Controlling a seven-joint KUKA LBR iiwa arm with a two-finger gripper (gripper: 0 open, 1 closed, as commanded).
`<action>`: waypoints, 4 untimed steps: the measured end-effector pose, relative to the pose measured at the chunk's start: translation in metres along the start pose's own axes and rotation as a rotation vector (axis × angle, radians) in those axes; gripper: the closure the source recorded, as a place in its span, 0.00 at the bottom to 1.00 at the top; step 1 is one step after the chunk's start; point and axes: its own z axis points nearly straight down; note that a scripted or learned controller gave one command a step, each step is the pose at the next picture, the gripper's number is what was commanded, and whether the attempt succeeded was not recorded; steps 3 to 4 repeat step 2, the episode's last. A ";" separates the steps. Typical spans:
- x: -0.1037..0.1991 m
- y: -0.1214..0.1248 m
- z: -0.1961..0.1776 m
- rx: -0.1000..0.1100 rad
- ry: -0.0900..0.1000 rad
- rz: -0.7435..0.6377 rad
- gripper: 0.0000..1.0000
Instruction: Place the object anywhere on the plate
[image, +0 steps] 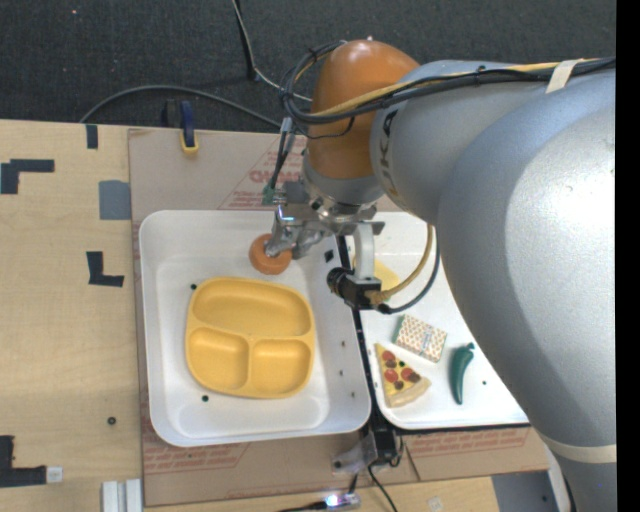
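The two-finger metal gripper is clenched on a round orange-brown doughnut-like object in the left white bin; it sits just beyond the far edge of the yellow three-compartment plastic plate.

The end effector partly hides the brown round object; its grip is unclear.

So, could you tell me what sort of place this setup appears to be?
Probably a robotics lab test bench, not a kitchen: a KUKA arm reaches over two white bins, the food is toys such as a pizza slice beside a yellow divided plate, and cables trail across taped cardboard.
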 end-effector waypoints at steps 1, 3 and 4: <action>0.052 -0.015 -0.024 -0.002 0.001 -0.001 1.00; 0.048 -0.015 -0.023 -0.001 -0.001 0.004 0.00; 0.048 -0.015 -0.023 -0.001 -0.001 0.004 0.00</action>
